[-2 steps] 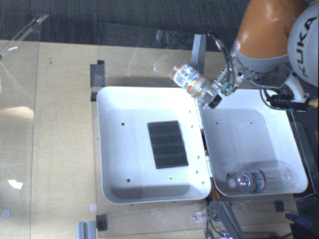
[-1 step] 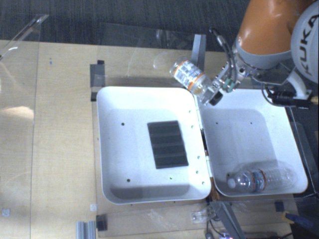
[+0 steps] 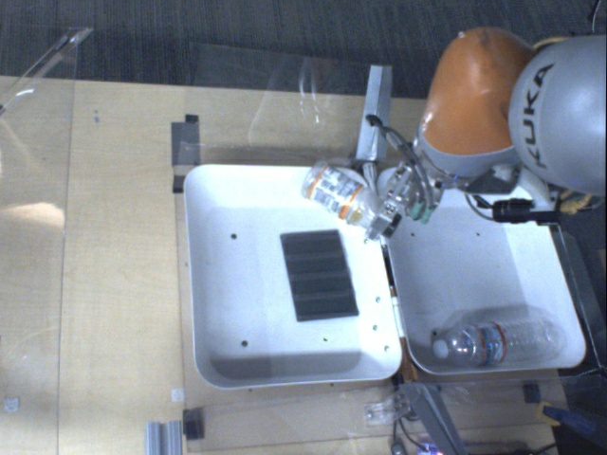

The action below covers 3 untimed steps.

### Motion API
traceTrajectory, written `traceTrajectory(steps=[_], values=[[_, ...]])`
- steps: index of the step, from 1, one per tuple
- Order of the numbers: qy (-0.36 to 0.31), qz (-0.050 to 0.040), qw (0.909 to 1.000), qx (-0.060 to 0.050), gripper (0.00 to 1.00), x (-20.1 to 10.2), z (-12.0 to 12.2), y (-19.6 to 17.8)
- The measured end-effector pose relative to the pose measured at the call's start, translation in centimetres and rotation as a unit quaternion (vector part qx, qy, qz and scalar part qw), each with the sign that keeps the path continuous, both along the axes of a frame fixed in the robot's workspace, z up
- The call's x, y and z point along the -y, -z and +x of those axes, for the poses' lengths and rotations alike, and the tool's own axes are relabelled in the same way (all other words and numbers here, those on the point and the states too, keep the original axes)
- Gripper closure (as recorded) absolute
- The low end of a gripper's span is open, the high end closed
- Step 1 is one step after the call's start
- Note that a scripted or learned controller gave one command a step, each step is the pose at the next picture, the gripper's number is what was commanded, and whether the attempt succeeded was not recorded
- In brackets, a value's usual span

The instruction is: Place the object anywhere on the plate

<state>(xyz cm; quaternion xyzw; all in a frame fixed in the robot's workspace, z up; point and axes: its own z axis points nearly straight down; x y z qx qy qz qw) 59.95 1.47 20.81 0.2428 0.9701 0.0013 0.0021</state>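
Note:
A black ridged plate [image 3: 319,275] lies flat in the middle of the left bin [image 3: 218,254]. Above that bin's far right corner, a small clear bottle with an orange and white label [image 3: 332,192] hangs tilted, its far end up-left of the plate. My gripper [image 3: 373,218] reaches in from the right and is shut on the bottle's near end. The bottle is up and to the right of the plate and does not touch it.
A clear plastic water bottle [image 3: 493,341] lies on its side at the front of the right bin [image 3: 531,254]. The arm's orange band [image 3: 469,93] and grey wrist hang over the right bin's far side. A grey bracket [image 3: 375,112] stands behind the bins.

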Motion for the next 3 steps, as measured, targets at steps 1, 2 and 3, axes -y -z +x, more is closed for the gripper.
traceTrajectory(steps=[1,2,3], values=[[-0.051,0.0001,0.9987,0.003,1.0,-5.8,4.3,-8.9],[-0.052,0.0009,0.9986,0.006,1.0,-5.9,4.4,-10.1],[0.102,0.0002,0.9948,-0.001,1.0,-0.9,5.4,2.3]])
